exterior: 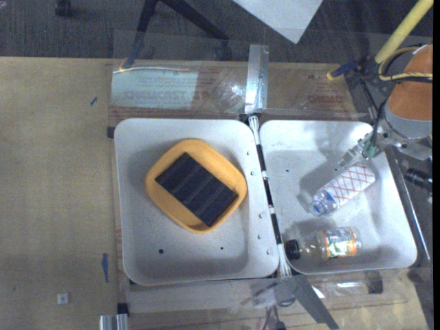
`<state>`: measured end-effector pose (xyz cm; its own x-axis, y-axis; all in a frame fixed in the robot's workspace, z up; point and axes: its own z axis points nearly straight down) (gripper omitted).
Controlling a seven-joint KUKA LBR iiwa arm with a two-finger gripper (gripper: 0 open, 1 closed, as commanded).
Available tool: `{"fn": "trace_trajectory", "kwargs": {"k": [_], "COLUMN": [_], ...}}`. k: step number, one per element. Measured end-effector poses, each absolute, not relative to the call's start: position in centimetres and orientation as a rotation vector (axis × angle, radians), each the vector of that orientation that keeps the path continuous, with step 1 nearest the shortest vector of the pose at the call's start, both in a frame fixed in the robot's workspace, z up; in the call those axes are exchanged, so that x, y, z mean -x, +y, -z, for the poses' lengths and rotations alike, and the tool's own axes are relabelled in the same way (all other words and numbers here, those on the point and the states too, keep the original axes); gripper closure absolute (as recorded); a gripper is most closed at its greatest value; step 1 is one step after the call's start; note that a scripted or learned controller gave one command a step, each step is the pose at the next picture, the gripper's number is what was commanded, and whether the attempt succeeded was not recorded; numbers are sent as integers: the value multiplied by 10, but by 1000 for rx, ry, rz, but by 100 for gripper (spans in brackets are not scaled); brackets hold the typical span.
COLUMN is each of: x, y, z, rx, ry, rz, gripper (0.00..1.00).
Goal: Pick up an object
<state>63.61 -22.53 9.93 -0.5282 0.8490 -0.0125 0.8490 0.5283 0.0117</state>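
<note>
In the right bin (385, 253) a clear plastic bottle (342, 188) with a red-and-white lattice label lies on its side, cap toward the lower left. Nearer the front edge lies a second bottle (324, 244), amber with a black cap pointing left. A yellow pad with a dark ribbed panel (196, 194) rests in the left bin (137, 246). My gripper (355, 152) reaches in from the right rim of the right bin and hangs just above the upper end of the lattice-label bottle. Nothing is visibly held in it.
The grey arm with its orange band (411, 91) stands over the right bin's far right corner, with cables beside it. A metal divider (257, 81) rises behind the two bins. The wooden bench (48, 184) extends to the left.
</note>
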Motion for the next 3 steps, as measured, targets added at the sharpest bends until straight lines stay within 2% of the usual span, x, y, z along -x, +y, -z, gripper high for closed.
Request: {"fn": "trace_trajectory", "kwargs": {"k": [1,2,3], "x": [-641,-640,-646], "y": [-188,-188,-144], "z": [-88,-87,-103], "rx": [-1388,-1388,-1602], "ry": [2812,2813,2697], "rz": [-2,-1,-2], "gripper": [100,0,0]}}
